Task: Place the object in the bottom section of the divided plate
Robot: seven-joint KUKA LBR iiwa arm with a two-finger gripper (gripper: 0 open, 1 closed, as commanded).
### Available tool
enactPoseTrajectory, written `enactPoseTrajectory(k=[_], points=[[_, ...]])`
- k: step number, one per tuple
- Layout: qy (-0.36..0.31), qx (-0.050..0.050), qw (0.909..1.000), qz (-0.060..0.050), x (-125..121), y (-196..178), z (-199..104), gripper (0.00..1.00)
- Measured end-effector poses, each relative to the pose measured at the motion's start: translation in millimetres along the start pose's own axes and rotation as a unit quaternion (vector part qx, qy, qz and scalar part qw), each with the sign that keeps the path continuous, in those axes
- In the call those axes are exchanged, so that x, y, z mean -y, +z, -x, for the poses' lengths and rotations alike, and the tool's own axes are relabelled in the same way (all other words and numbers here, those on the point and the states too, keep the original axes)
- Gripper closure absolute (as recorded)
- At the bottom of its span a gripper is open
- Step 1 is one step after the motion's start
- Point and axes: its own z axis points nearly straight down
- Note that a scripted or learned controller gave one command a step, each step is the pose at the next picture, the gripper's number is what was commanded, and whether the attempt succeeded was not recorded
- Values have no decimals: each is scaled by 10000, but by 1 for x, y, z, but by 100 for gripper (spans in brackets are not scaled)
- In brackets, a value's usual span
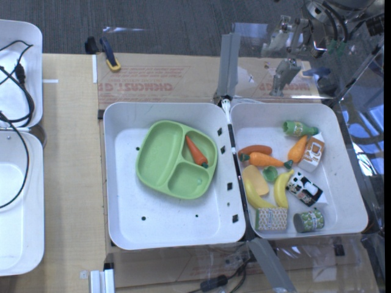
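One carrot on the plate: a small orange carrot with a green top lies in the upper right section of the divided plate, tip toward the plate's far rim.
Divided plate: light green plate, three sections, sitting in the left bin toward its far right part; the large left section and the bottom section hold nothing.
Left bin: white bin, its right wall touching the right bin.
Right bin: white bin crowded with toy food.
Right bin contents: green bottle near the far edge; orange carrot and red sausage by the left wall; small carton toward the right wall; banana and yellow piece in the middle; black-and-white carton beside the banana; woven block and green can along the near edge.
Gripper: gripper hangs above the far edge of the right bin, clear of everything; whether it is spread or pressed together cannot be told.
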Motion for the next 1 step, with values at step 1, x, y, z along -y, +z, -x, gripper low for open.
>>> enactPoseTrajectory(k=[1], points=[[-1497,6,9887,3,63,0,12,0]])
